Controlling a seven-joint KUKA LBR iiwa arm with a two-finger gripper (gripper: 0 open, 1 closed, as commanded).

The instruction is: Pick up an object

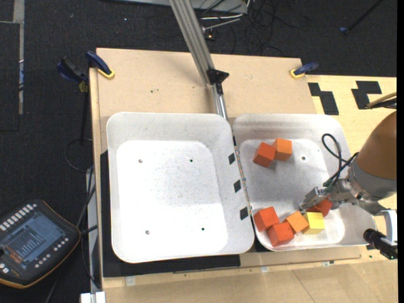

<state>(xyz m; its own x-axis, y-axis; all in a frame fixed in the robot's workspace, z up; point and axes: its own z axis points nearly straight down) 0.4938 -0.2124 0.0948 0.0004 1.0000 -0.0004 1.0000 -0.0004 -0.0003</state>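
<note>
The right bin (328, 134) holds several small blocks. Two orange ones sit toward its back: a darker block (264, 154) and a lighter block (283, 148). Near the front edge lie two red blocks (266, 217) (281, 233), an orange block (297, 221) and a yellow block (315, 222). My gripper (317, 202) reaches in from the right and is low in the bin, just behind the yellow block. A small red block (324, 207) shows right at its tip, partly hidden by it.
The left bin (113, 131) lies beside the right one, with a row of black clips (238, 185) along the seam. A metal pole (196, 40) slants over the bench from the back. A black cable (332, 149) loops above the wrist.
</note>
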